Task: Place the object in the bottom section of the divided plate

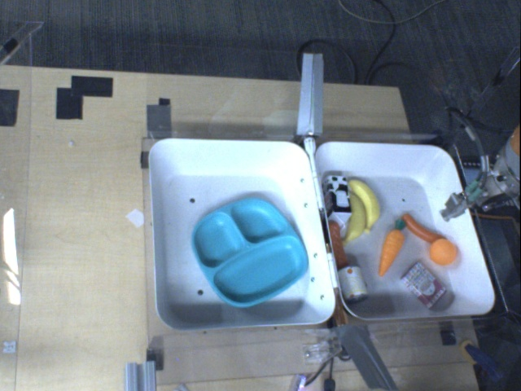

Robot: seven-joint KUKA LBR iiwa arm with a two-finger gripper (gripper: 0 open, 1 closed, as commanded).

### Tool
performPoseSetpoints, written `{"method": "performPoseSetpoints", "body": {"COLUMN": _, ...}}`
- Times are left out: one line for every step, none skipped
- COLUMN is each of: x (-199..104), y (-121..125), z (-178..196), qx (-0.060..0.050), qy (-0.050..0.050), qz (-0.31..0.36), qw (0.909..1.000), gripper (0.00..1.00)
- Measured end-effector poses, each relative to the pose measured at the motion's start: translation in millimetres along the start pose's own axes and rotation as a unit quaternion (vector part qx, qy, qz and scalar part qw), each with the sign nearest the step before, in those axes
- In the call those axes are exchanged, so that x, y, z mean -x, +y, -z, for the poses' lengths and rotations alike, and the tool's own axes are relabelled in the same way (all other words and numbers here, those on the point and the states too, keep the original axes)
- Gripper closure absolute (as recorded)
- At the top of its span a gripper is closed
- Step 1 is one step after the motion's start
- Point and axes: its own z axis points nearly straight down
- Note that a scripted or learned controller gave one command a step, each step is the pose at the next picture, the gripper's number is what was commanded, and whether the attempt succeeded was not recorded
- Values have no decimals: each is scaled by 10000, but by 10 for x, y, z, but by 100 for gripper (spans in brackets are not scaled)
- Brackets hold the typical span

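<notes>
Pre-grasp: gripper (462, 204) at right edge, grip unclear, nothing visibly held; plate (250, 251) waiting centre-left, food lower right; next, dropping onto the carrot (391, 251), perhaps.

1. My two bins, the left bin (163, 243) and the right bin (423, 165), are plain white.
2. The divided plate (250, 252) is solid bright blue.
3. The banana (363, 208) is yellow.
4. The carrot (391, 251) is orange with a green top.
5. The round fruit (444, 252) is orange.
6. A black-and-white patterned item (337, 194) sits by the banana.
7. The small can (353, 283) is silvery grey.
8. The flat packet (424, 283) is grey with a reddish speckled pattern.
9. The bench (73, 218) is pale wood-coloured, with black shapes (81, 94) on it.
10. The floor (203, 23) is dark grey.
</notes>
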Motion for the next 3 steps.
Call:
{"method": "performPoseSetpoints", "body": {"x": -593, "y": -291, "z": 135, "qx": -35, "qy": 30, "qz": -1077, "qw": 9942, "gripper": 100}}
{"method": "performPoseSetpoints", "body": {"x": -1071, "y": 238, "z": -86, "qx": -40, "qy": 33, "qz": -1028, "qw": 9947, "gripper": 100}}
{"method": "performPoseSetpoints", "body": {"x": -1339, "y": 1178, "z": -289, "qx": -38, "qy": 35, "qz": -665, "qw": 9978, "gripper": 100}}
